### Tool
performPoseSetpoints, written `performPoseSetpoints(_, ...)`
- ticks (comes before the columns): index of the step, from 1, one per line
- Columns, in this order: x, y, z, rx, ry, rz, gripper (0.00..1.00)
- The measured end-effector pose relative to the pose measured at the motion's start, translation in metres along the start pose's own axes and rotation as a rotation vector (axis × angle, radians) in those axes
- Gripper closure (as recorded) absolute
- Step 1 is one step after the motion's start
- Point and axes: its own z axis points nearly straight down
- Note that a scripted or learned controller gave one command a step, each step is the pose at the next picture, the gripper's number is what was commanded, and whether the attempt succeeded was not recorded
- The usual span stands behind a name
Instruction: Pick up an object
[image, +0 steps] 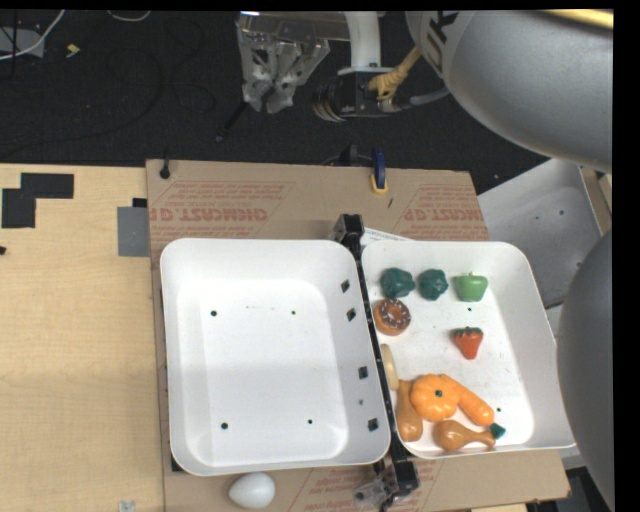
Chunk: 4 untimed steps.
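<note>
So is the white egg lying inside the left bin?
No, the white egg lies outside on the cardboard, just below the near rim of the left bin.

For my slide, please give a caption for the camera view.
Gripper raised above two white bins; the right bin holds toy food, including a pumpkin.

Upside-down red print, seemingly "CHEMCAST GP", on the cardboard sheet (300, 205) under the bins

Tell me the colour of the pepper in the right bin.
Green pepper, camera view.
</note>
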Motion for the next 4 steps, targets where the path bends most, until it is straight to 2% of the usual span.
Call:
performPoseSetpoints(1,-0.009,-0.005,0.172,0.029,-0.013,0.013,1.0)
performPoseSetpoints(2,-0.025,0.001,0.004,-0.004,-0.003,0.01,1.0)
performPoseSetpoints(3,-0.017,-0.001,0.139,0.027,-0.012,0.013,1.0)
performPoseSetpoints(4,-0.006,-0.058,0.0,0.0,-0.001,0.007,1.0)
